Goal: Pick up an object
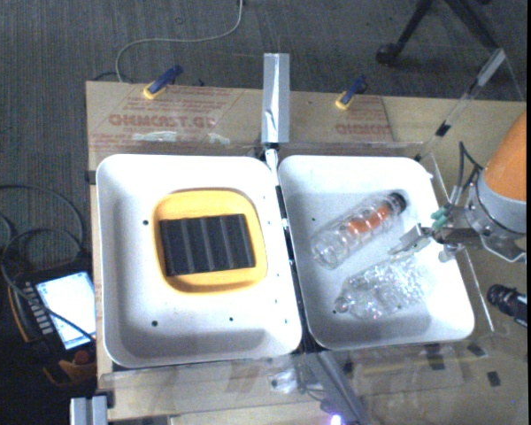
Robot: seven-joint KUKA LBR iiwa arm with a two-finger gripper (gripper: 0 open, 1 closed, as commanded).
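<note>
In the right bin (442,326) lie two clear plastic bottles. One bottle (358,227) has orange contents and a dark cap and lies slantwise in the bin's middle. The other, a crumpled clear bottle (385,289), lies nearer the front. My gripper (427,240) hangs over the bin's right side, just right of both bottles and level with the gap between them. Nothing shows in its grasp. The orange band of the arm (518,162) is at the view's right edge.
The left bin (124,326) holds a yellow tray with a black ribbed insert (208,242). A metal divider strip (274,104) runs between the bins at the back. Two blue-and-yellow clamps (162,81) sit on the board behind. Cables and a device (57,304) lie on the floor at left.
</note>
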